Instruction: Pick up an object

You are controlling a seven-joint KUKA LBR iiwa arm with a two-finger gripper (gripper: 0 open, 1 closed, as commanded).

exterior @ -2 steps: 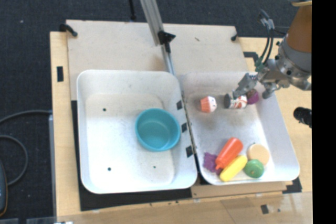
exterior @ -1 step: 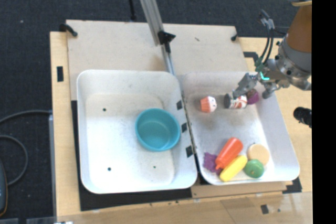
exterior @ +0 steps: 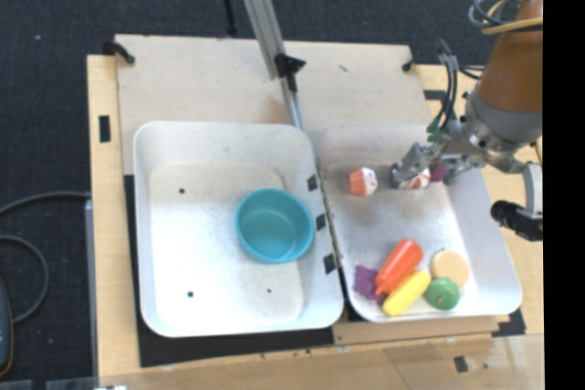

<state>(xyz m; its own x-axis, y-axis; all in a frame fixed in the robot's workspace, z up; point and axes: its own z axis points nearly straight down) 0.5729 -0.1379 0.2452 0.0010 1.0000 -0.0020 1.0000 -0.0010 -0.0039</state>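
The gripper sits low in the right bin, finger state indeterminate (a red-white item is beside it). A rounded orange-and-white object lies just left of it.

Grey arm with orange band, looped grey cables.

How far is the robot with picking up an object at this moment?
Nothing looks lifted yet. The hand is low in the right bin, at a small red and white object; whether it grips it is unclear. The grasp and the lift are left. The other toys lie untouched.
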